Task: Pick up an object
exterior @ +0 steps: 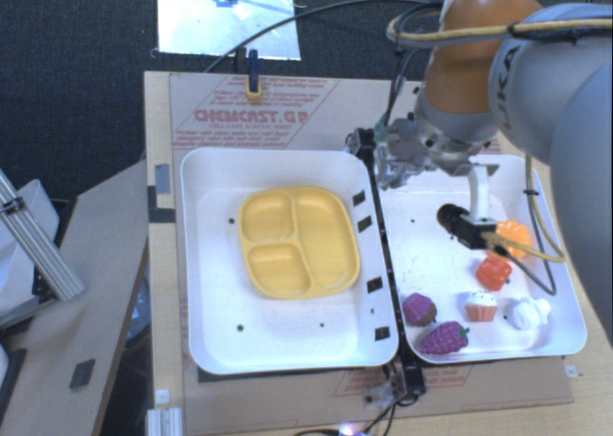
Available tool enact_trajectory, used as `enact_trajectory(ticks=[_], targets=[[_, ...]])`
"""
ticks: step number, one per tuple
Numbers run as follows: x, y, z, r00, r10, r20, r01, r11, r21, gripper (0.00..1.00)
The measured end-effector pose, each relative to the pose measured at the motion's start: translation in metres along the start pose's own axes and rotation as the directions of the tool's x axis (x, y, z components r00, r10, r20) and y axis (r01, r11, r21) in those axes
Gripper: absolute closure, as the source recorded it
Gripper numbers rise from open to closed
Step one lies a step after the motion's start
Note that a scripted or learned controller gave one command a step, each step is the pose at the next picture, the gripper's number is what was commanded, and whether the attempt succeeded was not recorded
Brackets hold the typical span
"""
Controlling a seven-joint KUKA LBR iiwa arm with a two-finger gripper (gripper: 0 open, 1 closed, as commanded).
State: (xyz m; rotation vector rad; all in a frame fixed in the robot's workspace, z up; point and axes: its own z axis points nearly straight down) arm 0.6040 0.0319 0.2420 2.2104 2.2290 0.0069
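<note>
My gripper [391,164] hangs over the far left corner of the right bin [436,266], close to the divider between the bins. Nothing shows between its fingers from this angle. The toys lie along the right bin's near and right side, well apart from the gripper: an orange fruit [515,233], a red-orange pepper [492,273], a small cupcake [481,307], a white toy [529,312], a purple round piece [419,309] and a purple berry cluster [442,337].
A yellow divided plate [297,240] lies in the middle of the left bin [215,329]. A cardboard sheet [254,116] lies behind the bins. The arm's grey body and orange band cover the right bin's far right side.
</note>
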Motion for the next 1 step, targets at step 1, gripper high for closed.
enact_trajectory(ticks=[1], targets=[[0.051,0.0175,0.0063,1.0,-0.001,-0.001,0.001,1.0,0.002,1.0]])
